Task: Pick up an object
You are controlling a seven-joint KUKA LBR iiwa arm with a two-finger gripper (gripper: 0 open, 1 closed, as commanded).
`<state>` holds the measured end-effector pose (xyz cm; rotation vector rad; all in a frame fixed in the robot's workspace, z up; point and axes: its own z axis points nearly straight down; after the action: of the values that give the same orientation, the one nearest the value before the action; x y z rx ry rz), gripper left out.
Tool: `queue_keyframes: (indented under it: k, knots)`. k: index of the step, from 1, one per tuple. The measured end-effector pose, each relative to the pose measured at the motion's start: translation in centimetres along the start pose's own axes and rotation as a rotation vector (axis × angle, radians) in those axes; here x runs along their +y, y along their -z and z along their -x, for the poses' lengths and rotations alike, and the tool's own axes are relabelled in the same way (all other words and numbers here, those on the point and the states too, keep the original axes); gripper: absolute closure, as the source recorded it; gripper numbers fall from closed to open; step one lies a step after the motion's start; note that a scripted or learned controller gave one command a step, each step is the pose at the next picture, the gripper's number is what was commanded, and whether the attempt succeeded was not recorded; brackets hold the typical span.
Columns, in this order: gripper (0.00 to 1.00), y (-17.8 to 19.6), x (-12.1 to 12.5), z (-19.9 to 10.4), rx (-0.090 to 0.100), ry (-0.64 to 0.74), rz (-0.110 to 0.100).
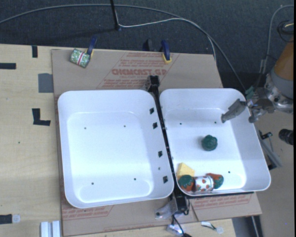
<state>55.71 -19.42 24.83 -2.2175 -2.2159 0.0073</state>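
Observation:
A dark green ball (209,142) lies near the middle of the right bin (197,100). In that bin's front left corner sit a yellow block (185,170), a green-topped white and red can-like object (200,183) on its side, and an orange piece (217,180) touching it. My gripper (242,114) hangs over the right bin's far right rim, above and to the right of the ball. Its two grey fingers (231,112) are spread apart with nothing between them.
The left bin (69,102) stands beside the right one, with a black divider clip strip (160,132) between them. A small green patterned block (80,58) and two blue clamps (165,50) sit on the cardboard behind the bins. A cable arcs overhead at the back.

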Motion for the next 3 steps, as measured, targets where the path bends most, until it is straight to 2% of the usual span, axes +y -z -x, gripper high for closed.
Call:
queue_keyframes:
  k: [1, 3]
  knots:
    - [0.00, 0.4, 0.1, 0.0, -0.001, 0.001, 0.008]
    - [0.00, -12.2, 0.3, -0.1, 0.000, 0.001, 0.002]
